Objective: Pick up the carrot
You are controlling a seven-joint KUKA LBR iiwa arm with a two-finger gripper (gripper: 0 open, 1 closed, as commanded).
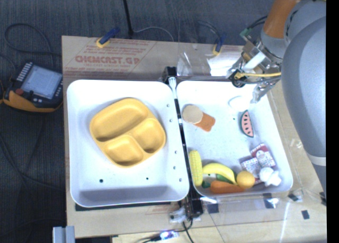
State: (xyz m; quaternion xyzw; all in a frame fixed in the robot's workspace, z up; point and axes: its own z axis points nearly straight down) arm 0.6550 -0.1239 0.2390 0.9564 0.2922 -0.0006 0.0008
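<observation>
The carrot (224, 187) is an orange stick lying along the near wall of the right bin (279, 131), with a green end under a banana (219, 170) and a yellow lemon (245, 179) touching its right end. My gripper (248, 84) hangs over the far right corner of that bin, well away from the carrot. It is open, with nothing between its fingers.
The right bin also holds a corn cob (195, 167), a watermelon slice (244, 123), a tan and orange toy (198, 117), a red packet (258, 158) and a small white piece (270, 176). A yellow divided plate (127, 131) lies in the left bin (79, 173).
</observation>
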